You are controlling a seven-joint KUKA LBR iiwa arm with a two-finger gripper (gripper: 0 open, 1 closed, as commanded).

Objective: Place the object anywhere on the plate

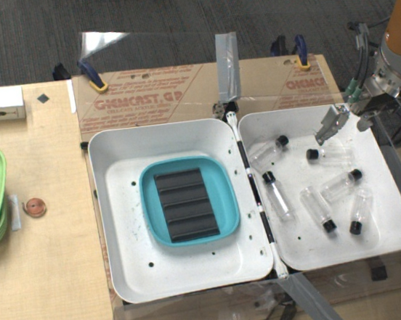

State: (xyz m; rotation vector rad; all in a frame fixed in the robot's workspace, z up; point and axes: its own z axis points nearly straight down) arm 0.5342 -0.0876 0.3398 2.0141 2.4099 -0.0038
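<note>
The two-finger metal gripper [343, 121] is seen at the upper right of the right shallow white bin [387, 241], fingers spread, nothing pinched. Clear plastic vials with black caps [318, 209] are scattered across that bin's floor. The teal square plate with a black ribbed insert [221, 189] is seated in the left white bin [127, 268]

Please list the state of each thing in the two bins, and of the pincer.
pincer: open, holding nothing, above the right bin's far side
vials: clear with black caps, lying scattered on their sides in the right bin
teal plate: flat in the left bin
black ridged insert: lying on the plate
</note>
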